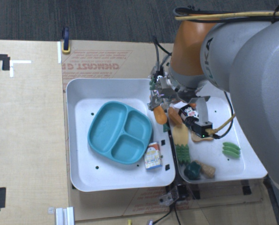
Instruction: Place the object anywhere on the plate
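Note:
A teal divided plate [120,132] lies in the left white bin [78,139]. My gripper [160,106] hangs over the rim between the two bins, just past the plate's right edge. It is shut on a small orange object [161,116], which pokes out below the fingertips. A second orange piece [175,118] lies right beside it on the right-bin side. The wrist and cables hide the upper part of the fingers.
A small carton [152,156] stands at the plate's lower right corner. The right bin [252,165] holds a corn cob [180,140], a green pod [231,149], a dark teal item [193,171] and a tan piece [208,171]. The arm's bulk covers the bin's upper right.

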